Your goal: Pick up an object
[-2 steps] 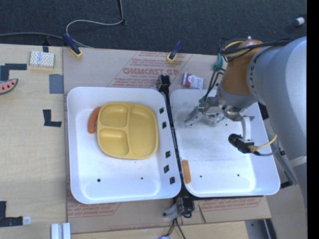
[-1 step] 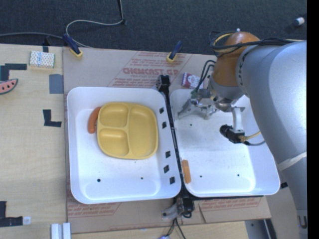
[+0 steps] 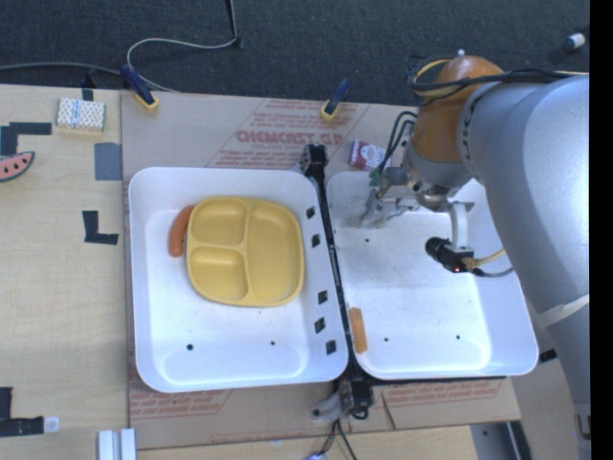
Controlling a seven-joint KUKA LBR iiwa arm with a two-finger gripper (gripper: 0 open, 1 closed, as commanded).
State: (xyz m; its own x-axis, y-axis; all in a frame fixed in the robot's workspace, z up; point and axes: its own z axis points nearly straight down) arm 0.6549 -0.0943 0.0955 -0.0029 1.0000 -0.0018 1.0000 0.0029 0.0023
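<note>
Orange stick (image 3: 357, 330), apparently lengthwise beside the right bin's (image 3: 498, 353) left wall.

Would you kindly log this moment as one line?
gripper: over right bin, nothing seen held | yellow tray: left bin | orange piece: right bin

One fixed cam above bench (image 3: 57, 286), looked down at slant; both bins (image 3: 144, 286) in frame, arm (image 3: 536, 161) entered from right.

Looked like a robotics lab setup to me: a big grey arm (image 3: 536, 171) reached over two white bins (image 3: 153, 353) on a cardboard-covered bench (image 3: 278, 137), with clamps (image 3: 139, 86), loose cables (image 3: 182, 44) and black tape marks (image 3: 96, 228) near the bench's left edge.
</note>
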